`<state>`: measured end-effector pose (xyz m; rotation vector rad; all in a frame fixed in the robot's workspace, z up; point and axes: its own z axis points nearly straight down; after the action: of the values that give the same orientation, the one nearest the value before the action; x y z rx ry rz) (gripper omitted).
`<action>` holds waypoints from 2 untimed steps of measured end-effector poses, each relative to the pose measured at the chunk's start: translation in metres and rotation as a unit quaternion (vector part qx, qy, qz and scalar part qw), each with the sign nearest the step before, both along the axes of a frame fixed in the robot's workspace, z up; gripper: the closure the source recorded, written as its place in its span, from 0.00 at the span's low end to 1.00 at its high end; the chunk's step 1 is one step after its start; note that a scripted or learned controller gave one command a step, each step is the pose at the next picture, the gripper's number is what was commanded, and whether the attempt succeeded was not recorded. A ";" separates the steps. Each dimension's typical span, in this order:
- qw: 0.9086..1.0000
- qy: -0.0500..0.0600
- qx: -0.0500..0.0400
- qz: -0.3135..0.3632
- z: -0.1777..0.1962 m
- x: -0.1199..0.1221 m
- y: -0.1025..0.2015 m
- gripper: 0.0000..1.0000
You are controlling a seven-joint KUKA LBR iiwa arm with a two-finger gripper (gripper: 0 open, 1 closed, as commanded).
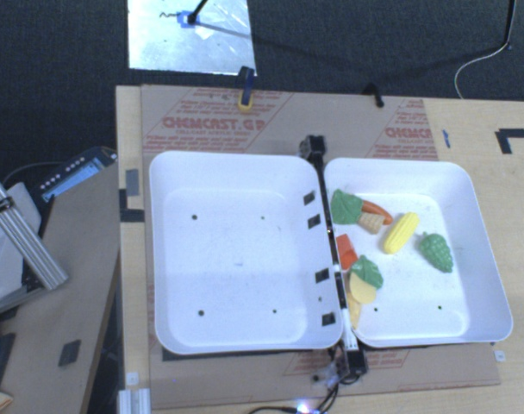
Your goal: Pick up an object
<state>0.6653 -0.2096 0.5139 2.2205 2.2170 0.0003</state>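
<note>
The right bin (469,231) holds several toy foods. A yellow corn cob (401,232) lies near its middle, with a bumpy green piece (436,251) just to its right. An orange carrot with a green leafy top (358,210) rests at the bin's left side. Below it, along the divider, lie a red piece (346,250), a green-topped piece (366,272) and a pale yellow piece (359,292).
The left bin (236,248) sits beside the right one, joined by a black clipped divider (324,231). Both rest on a cardboard sheet (210,119). A shiny metal plate (190,24) lies at the back, and a metal rail (21,240) stands at the left.
</note>
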 end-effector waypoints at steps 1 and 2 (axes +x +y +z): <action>1.000 -0.001 0.000 0.003 0.023 0.003 0.004 1.00; 1.000 0.000 0.000 0.003 0.022 0.003 0.004 1.00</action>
<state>0.6687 -0.2055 0.5355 2.2134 2.2247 0.0012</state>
